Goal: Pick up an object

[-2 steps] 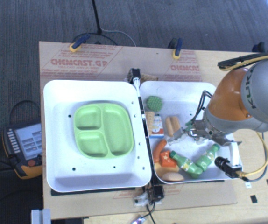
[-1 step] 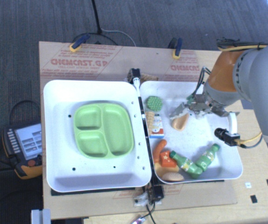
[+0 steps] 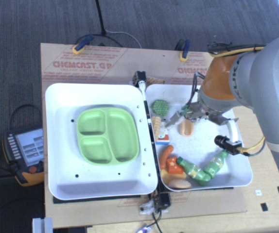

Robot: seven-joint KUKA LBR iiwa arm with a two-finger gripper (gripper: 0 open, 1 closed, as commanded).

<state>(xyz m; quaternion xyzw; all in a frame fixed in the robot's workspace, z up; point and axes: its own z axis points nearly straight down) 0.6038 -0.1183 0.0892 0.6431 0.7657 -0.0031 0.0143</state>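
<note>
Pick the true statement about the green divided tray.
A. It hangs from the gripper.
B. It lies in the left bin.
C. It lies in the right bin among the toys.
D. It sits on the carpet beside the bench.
B: the green divided tray lies flat in the left bin, while the arm's gripper is over the right bin.

A green divided plate [image 3: 106, 135] lies in the left white bin [image 3: 61, 101], near two clamps [image 3: 82, 44].

Divided plate [image 3: 106, 134] in left bin [image 3: 61, 98], toys [image 3: 188, 169] in right
</note>
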